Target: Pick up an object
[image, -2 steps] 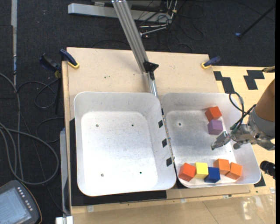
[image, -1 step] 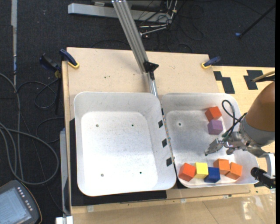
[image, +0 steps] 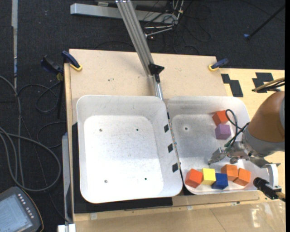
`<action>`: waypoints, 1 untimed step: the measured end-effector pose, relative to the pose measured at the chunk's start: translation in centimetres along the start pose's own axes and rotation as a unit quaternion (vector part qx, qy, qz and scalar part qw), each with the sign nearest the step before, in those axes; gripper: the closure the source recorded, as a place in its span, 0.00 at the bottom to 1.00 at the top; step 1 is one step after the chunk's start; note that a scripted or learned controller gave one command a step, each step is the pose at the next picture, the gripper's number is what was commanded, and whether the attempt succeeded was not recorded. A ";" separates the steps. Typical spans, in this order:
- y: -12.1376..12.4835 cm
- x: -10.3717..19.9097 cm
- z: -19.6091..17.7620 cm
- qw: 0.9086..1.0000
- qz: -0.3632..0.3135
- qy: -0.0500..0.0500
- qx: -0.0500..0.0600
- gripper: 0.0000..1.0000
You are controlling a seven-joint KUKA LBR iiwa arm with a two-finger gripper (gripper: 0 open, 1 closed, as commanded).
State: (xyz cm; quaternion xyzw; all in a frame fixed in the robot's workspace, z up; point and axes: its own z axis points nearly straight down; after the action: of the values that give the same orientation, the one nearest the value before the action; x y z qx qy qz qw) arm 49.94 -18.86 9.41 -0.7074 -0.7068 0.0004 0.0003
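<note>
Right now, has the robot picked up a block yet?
Not yet. The hand hangs low in the right bin, with no block seen in it. The purple block and the blocks along the front edge, such as the yellow block, lie loose. Grabbing and lifting remain.

Table [image: 118, 72]: pale wood board, sits on dark carpeted floor [image: 31, 149]. Blue-and-yellow clamps at the far corners: one far-left [image: 71, 61], one far-right [image: 218, 64]. Slanted metal pole [image: 138, 36] runs from the top of the view down to the table's middle. Grey metal bar [image: 95, 10] lies on the floor beyond the table, tangle of wires [image: 165, 25] next to it. Black cables [image: 27, 104] loop over the floor at left. Grey handheld screen unit [image: 16, 213] in the bottom-left corner. Black squares pattern [image: 235, 84] on the board at right. Lighting even.
</note>
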 end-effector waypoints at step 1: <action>0.1 0.0 -1.2 1.000 0.000 0.000 -0.002 1.00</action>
State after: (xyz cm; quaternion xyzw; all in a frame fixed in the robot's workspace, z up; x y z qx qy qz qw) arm 50.05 -18.88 10.57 -0.7073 -0.7069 -0.0008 -0.0012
